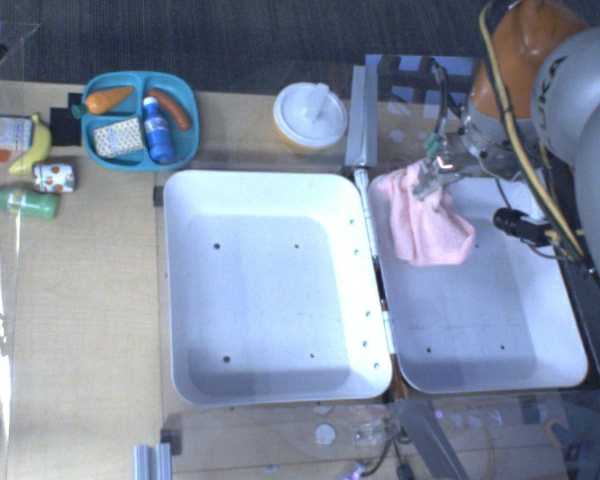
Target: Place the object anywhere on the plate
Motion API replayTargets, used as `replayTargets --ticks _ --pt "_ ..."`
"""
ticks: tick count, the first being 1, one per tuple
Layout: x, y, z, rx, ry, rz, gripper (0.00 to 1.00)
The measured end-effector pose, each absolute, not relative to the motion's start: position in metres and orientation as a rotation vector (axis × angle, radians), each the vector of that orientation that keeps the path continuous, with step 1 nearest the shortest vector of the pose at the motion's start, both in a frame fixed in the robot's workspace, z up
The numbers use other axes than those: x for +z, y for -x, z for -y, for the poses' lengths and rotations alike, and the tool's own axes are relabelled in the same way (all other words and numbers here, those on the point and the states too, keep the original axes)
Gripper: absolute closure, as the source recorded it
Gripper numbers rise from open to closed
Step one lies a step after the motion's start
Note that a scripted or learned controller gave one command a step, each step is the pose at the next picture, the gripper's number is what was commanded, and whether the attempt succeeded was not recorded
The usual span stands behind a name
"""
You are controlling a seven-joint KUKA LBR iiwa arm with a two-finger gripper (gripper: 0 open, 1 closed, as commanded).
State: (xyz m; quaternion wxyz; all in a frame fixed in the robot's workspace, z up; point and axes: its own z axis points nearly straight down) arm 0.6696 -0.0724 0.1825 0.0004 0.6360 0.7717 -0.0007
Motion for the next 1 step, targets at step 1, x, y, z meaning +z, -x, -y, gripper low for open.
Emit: replayTargets --ticks 1 --pt "0.2229 -0.6713 0.0708 0.001 -1.987 -2.431 1.0"
